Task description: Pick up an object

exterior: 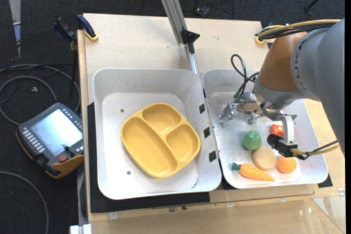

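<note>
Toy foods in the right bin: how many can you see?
4: green ball, beige piece, orange ball, carrot, all near the front. The arm may hide more.

You are looking at a robotics lab; a plywood bench point(137, 41) stands on dark carpet strewn with loose cables point(33, 85); a teach pendant point(52, 140) lies on the floor at the left; an aluminium camera pole point(170, 0) rises behind two white bins point(104, 90).
</note>
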Controlling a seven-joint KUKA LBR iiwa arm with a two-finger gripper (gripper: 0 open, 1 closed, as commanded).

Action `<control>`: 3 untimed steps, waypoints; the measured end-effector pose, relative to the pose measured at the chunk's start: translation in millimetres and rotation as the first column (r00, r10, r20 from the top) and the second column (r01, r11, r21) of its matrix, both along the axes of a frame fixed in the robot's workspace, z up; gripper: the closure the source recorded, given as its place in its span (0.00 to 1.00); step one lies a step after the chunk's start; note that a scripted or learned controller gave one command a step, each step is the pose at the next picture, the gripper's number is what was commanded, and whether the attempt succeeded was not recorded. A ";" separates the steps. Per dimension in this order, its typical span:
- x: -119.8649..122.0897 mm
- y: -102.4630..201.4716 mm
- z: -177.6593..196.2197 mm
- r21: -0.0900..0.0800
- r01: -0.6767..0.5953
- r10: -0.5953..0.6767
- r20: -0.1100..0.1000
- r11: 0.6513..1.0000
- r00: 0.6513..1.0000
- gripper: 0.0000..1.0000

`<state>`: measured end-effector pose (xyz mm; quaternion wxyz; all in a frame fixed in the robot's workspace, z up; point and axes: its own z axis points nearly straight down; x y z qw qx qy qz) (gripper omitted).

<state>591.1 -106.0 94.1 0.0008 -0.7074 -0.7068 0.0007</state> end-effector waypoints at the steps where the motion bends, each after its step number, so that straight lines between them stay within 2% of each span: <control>1: 0.7 -0.2 11.4 0.000 0.001 -0.001 0.003 1.000 1.000 1.00; 2: -0.3 10.2 66.1 -0.001 -0.004 0.004 0.007 1.000 1.000 1.00; 3: -1.2 4.5 110.7 -0.002 -0.003 0.003 0.008 1.000 1.000 1.00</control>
